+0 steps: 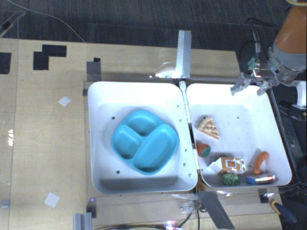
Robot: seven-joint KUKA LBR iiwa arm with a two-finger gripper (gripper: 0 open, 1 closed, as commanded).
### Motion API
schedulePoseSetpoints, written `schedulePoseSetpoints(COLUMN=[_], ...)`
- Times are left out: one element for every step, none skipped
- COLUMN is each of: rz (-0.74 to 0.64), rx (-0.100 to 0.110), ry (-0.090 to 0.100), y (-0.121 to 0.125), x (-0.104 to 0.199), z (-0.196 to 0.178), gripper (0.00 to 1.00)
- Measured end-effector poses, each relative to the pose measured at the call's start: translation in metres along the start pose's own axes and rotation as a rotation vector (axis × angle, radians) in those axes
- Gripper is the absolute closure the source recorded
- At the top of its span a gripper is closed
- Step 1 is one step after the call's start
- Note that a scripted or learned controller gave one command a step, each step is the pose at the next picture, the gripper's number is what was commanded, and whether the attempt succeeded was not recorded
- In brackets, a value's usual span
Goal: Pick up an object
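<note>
The arm (293,28) enters at the upper right of the frame, its orange band above a grey wrist. Its gripper (250,84) hangs over the upper right corner of the right bin (240,111), with two pale fingers (239,86) spread wide apart and nothing between them.

The right bin holds several small objects, all well apart from the gripper. A waffle wedge (209,127) lies left of centre in that bin. Below it, near the bin's left wall, sits a small red and green piece (204,150). Toward the bottom of the frame, a white and orange carton (230,165) lies flat, with a dark green lump (230,179) just below it. At the bin's lower right, an orange sausage (259,161) leans at a slant, and a blue and silver tube (260,179) lies just beneath it, near the bottom rim.

The left bin (103,123) fills the middle of the frame and holds a blue tray (145,141) with three compartments, set at a tilt near the bin's centre. A metal post (184,54) stands upright at the top, above the seam where the two bins meet. The bench (43,128) is pale wood, with black squares (48,55) at the upper left
</note>
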State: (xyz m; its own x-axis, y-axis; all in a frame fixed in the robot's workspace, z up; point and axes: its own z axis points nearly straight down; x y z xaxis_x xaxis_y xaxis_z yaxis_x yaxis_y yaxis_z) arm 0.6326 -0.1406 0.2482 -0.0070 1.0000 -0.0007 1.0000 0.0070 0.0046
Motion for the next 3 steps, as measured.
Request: schedulePoseSetpoints(rz=[0.018, 0.368, 0.288], rx=[0.0, 0.003, 0.003], ry=[-0.001, 0.001, 0.0], y=[0.012, -0.009, -0.071], x=[-0.018, 0.07, 0.048], z=[0.049, 0.063, 0.115], gripper=[0.0, 0.0, 0.0])
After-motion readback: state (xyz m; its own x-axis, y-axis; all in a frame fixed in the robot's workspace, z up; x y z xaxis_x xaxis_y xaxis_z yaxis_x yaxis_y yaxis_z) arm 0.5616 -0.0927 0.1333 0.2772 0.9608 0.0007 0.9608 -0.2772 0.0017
